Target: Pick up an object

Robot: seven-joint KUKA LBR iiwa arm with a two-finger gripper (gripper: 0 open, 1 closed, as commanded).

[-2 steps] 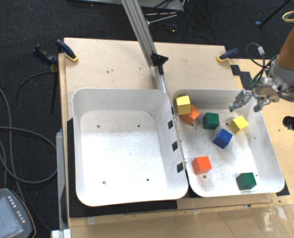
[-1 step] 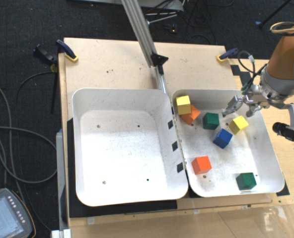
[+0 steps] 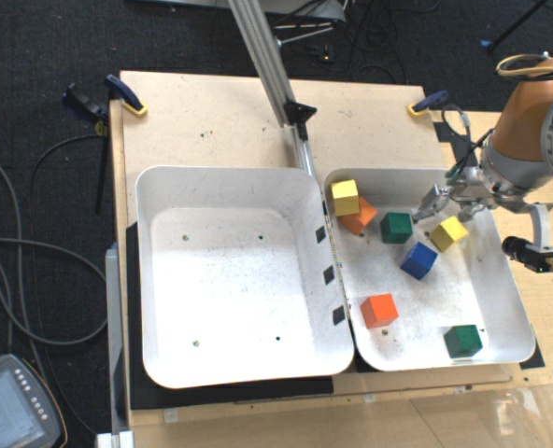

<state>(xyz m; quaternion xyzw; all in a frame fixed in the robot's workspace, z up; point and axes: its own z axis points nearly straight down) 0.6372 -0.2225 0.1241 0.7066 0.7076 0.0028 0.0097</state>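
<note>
Camera view. The arm (image 3: 529,129) is cut off at the right edge. Its claw (image 3: 442,203) hangs over the right bin (image 3: 501,278); whether it is open or closed cannot be told, and nothing shows gripped. Just beside it lies a yellow cube (image 3: 448,233), tilted corner-on, touching a blue cube (image 3: 418,260). A green cube (image 3: 396,227) sits left. No writing is legible.
</note>
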